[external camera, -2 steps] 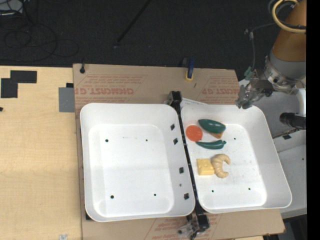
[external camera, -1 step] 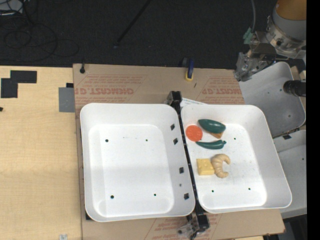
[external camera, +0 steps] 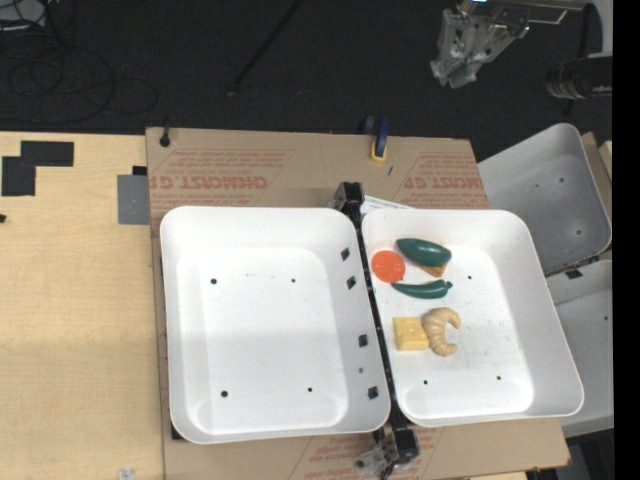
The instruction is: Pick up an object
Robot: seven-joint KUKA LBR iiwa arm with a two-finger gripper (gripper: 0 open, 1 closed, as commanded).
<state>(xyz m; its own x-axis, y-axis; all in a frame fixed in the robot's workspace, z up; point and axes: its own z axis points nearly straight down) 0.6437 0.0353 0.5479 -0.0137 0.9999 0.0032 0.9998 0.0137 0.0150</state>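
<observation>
On brown cardboard (external camera: 300, 173), two white bins (external camera: 190, 268) sit before dark floor (external camera: 200, 48).

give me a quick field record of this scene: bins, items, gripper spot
bins: two shallow white plastic bins, left bin and right bin, side by side
items, all in right bin: round orange-red piece; dark green oval piece; slim curved green piece; yellow square block; tan curled croissant-shaped piece
gripper: raised beyond the bins, upper right
held: nothing seen
</observation>
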